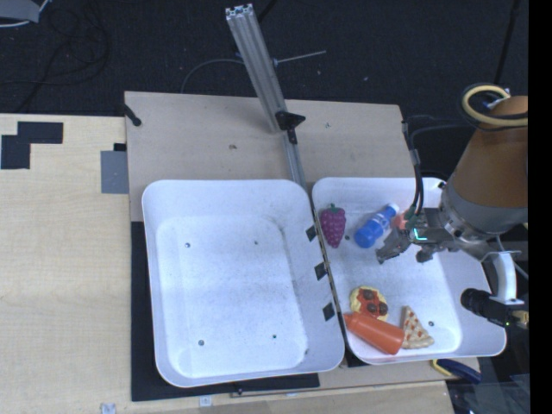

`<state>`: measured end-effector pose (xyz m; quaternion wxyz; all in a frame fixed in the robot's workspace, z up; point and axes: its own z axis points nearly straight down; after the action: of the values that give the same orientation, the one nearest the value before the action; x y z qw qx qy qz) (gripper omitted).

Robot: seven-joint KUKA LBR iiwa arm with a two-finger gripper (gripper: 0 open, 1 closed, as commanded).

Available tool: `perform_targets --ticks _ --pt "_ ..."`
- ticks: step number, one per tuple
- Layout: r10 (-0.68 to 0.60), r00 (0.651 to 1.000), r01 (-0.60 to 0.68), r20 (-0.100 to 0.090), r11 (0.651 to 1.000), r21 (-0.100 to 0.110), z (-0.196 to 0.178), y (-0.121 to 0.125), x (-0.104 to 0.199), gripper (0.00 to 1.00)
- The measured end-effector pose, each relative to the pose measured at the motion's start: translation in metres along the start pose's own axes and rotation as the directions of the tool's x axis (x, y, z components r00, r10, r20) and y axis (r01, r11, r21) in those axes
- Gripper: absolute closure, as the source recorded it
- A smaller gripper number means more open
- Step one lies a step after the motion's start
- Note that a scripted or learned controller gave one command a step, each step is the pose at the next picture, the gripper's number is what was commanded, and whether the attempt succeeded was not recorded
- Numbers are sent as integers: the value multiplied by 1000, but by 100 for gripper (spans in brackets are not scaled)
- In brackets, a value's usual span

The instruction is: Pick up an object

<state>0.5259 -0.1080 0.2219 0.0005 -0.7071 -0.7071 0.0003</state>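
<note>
Bottle (376, 228), blue with a white cap, lying tilted in the right bin (470, 339), toward that bin's far side. Just beside it on the right, the gripper (398, 247), low over the bin floor, dark fingers pointing left at the bottle's lower end. Hard to read from above: impossible to tell how far apart the jaws stand, and nothing seen clearly between them, so no hold to claim.

Other things, all placed from the bottle: purple grapes (333, 223) near, to its left, against the divider; a small pizza round (369, 301) well apart toward the bin's near side; an orange carrot (373, 333) past that, at the near rim; a pizza slice (415, 329) just right of the carrot. Left bin (172, 205) well apart across the divider, both bins on the worktop (207, 141).

Likely trouble from here: a round bottle lying on its side rolling away from a fingertip nudge, probably toward the grapes. Also a risk of closing on the narrow cap end and slipping off, or of pinching only air if the approach sits too far right. Scraping the bin floor possible too, given how low the gripper hangs.
</note>
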Motion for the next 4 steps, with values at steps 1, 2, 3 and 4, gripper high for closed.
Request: perform_targets --ticks 1,2,3,4 --pt "0 1000 0 0 1000 0 0 0 0 0" --pt "0 1000 0 0 1000 5 63 -1 -2 0" --pt "-1 1000 1 -1 1000 5 121 -5 8 0" --pt "0 1000 0 1 1000 -2 130 -5 8 0"
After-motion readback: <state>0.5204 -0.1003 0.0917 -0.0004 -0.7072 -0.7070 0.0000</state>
